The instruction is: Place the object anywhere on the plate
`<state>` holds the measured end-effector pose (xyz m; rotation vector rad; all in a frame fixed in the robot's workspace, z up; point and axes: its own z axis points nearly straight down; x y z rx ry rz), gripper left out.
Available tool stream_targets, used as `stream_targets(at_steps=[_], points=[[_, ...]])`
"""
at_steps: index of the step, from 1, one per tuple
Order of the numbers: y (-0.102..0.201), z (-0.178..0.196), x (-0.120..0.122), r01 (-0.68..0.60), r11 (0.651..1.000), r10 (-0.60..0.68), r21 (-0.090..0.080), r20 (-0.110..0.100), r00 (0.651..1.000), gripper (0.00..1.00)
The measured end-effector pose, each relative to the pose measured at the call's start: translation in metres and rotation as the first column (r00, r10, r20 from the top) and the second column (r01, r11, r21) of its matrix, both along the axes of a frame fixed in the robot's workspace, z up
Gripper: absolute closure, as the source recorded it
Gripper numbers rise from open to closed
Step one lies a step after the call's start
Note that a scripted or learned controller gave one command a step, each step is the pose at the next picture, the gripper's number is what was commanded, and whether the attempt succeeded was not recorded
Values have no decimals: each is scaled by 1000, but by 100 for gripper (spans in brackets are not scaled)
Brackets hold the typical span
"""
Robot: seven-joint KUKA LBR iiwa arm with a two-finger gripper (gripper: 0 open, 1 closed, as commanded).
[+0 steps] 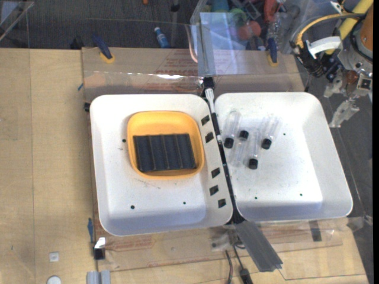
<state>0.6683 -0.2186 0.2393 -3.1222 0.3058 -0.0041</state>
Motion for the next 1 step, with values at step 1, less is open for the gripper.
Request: stream_targets(at_steps=[1], points=[[0, -2, 0, 32, 1000, -32, 0, 0, 1000, 0]])
